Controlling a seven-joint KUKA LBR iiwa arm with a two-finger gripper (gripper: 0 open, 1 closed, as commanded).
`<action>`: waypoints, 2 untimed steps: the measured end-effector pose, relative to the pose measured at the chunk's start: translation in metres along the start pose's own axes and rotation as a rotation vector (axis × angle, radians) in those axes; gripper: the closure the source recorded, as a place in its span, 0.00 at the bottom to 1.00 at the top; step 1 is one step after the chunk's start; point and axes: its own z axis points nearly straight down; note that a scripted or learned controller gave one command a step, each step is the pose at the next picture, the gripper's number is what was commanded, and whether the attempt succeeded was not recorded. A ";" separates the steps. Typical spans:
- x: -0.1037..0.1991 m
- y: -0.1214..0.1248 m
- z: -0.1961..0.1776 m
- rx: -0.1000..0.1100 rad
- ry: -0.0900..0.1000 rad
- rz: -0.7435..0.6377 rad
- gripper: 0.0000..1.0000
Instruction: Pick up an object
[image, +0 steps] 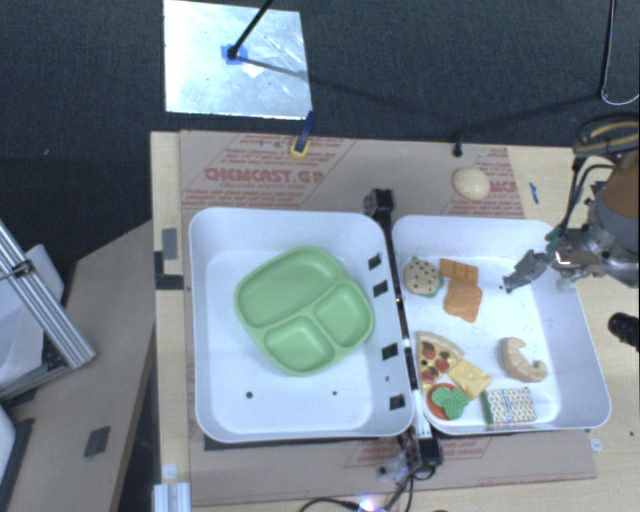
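Observation:
The right bin (570, 330) holds several toy foods: a chocolate-chip cookie (423, 277), orange crackers (461, 295), a croissant (522, 360), a pizza slice (437, 353), a yellow cheese wedge (469, 378), a tomato slice with green leaf (447, 401) and a speckled sandwich square (510, 406). My gripper (541, 279) hangs over the bin's upper right part, to the right of the crackers and above the croissant. It is open, its fingers (518, 273) spread apart with nothing between them.
A green divided plate (305, 310) lies in the left bin (215, 400). A pale egg-shaped object (470, 182) rests on the bench behind the right bin. A black divider with clips (392, 300) runs between the bins.

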 end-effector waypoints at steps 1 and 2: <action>-0.001 -0.006 0.043 0.000 0.000 0.000 0.00; 0.004 -0.013 0.102 0.003 0.001 0.000 0.00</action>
